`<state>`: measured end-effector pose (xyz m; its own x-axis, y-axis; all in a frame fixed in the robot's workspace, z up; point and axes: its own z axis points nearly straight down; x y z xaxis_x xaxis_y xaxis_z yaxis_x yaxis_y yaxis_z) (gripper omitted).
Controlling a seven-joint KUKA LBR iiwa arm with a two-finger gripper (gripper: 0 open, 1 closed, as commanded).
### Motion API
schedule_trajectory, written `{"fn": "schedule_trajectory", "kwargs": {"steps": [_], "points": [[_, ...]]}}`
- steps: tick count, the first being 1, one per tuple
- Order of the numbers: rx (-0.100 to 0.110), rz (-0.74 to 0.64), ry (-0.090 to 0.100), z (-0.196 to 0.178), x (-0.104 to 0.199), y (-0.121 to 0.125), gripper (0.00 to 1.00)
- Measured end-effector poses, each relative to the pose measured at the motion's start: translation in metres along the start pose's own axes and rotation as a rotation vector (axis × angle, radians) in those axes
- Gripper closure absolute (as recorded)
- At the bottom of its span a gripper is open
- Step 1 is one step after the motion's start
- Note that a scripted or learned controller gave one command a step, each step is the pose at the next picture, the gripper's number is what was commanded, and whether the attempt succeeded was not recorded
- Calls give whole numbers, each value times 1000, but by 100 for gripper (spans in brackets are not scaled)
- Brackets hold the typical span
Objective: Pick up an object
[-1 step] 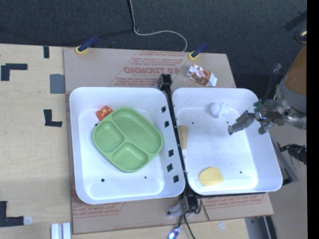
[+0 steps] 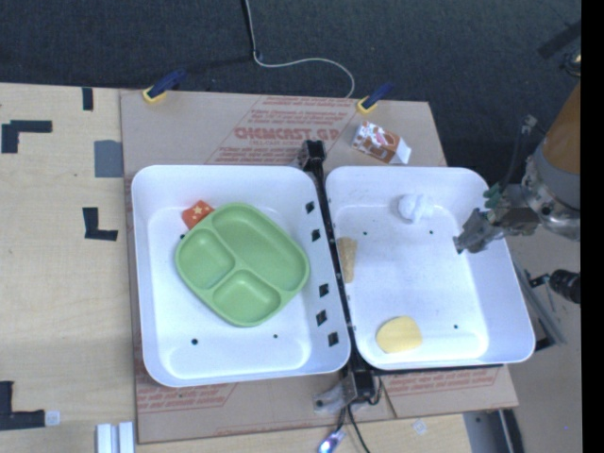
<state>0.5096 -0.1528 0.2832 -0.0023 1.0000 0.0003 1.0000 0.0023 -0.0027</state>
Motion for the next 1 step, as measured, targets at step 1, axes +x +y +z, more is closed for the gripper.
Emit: {"fn": "schedule_trajectory", "kwargs": {"steps": [1], "points": [[7, -4, 4, 50, 72, -27, 100]]}}
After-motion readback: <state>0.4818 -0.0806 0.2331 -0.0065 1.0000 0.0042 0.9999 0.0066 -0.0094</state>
